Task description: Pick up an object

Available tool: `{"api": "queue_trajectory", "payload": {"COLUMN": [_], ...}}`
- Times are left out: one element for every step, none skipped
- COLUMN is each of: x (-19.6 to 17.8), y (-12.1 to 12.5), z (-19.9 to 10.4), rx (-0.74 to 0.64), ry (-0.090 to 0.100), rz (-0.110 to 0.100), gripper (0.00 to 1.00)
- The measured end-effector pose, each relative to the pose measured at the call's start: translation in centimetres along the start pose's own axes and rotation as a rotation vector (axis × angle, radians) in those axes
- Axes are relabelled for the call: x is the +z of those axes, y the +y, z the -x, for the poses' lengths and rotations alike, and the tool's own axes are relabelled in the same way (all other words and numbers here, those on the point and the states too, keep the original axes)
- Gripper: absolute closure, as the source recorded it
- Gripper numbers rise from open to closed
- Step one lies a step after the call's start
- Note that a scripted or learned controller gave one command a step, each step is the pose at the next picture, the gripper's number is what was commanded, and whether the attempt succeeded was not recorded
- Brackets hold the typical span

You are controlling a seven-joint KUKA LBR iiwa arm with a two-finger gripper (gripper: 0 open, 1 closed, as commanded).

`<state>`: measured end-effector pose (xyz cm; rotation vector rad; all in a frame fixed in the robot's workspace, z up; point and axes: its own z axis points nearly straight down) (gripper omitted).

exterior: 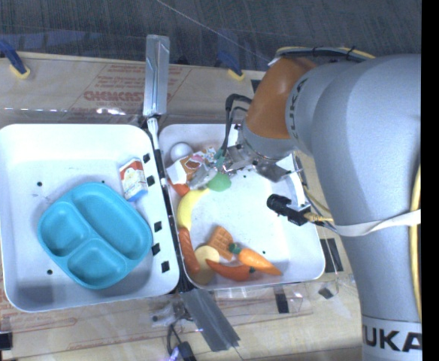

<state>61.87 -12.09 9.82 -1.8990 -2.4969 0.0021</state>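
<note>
Left bin (pixel 24 164), left half of frame: blue divided tray (pixel 93 234) lying at center-bottom, small carton (pixel 132 179) just off its upper-right edge. Right bin (pixel 298 265), center of frame: banana (pixel 188 206) along the left wall, carrot (pixel 255 260) and other orange toy food piled at the bottom, green round piece (pixel 219 181) and a crumpled wrapper (pixel 197 164) at the top. Gripper (pixel 225 161) is down in that top clutter, beside the green piece. Can't tell jaw state, fingers buried in clutter.
</note>
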Motion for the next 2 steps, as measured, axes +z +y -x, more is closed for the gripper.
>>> {"api": "queue_trajectory", "payload": {"x": [-0.9,-9.8], "y": [0.2,2.3], "z": [-0.1,-9.2], "rx": [-0.006,-0.038], "ry": [-0.005,-0.002], "rz": [0.007,0.012], "gripper": [1.0,1.0]}}
